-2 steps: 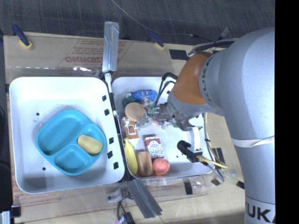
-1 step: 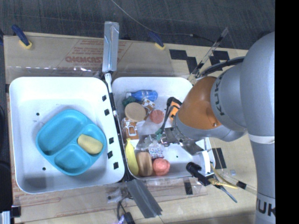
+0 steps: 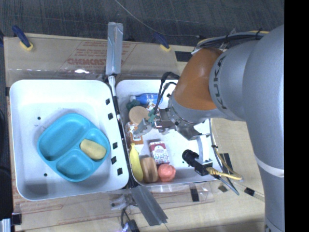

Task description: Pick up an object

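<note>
The arm (image 3: 227, 81) reaches from the right over the right bin (image 3: 205, 178), its pincer (image 3: 145, 124) low at the bin's left side among the clutter; whether it is released or clenched cannot be told. Near it lie a round tan disc (image 3: 138, 113) and a blue item (image 3: 146, 99). Toward the front sit a banana (image 3: 134, 164), a brown bun (image 3: 149, 169), a pink ball (image 3: 166, 172) and a small red box (image 3: 159, 152). The left bin (image 3: 29, 95) holds a blue divided tray (image 3: 63, 141) with a yellow potato-like lump (image 3: 93, 149) on it.
</note>
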Motion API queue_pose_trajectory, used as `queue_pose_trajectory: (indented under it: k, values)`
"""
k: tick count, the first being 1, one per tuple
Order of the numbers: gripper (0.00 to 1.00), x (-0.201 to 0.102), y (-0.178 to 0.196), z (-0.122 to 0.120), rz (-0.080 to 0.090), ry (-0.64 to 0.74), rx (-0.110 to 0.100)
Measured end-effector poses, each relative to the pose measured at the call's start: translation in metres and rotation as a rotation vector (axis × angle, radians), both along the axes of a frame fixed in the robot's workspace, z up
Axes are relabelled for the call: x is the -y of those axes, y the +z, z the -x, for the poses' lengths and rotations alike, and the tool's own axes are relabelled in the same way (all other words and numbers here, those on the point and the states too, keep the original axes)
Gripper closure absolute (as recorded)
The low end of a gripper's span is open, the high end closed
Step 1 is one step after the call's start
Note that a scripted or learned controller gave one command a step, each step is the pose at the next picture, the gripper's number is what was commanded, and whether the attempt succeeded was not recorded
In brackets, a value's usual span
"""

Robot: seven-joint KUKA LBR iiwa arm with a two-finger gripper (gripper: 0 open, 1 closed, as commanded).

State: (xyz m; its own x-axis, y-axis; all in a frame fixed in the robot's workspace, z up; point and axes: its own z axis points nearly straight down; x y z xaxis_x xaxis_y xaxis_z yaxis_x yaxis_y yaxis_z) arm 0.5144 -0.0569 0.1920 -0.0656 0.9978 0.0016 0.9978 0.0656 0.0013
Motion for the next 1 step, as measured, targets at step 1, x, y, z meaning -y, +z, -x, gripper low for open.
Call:
queue_pose_trajectory:
  k: [1]
  values:
    - [0.0, 0.0532, -0.0671, -0.0498, 0.002, 0.091, -0.002]
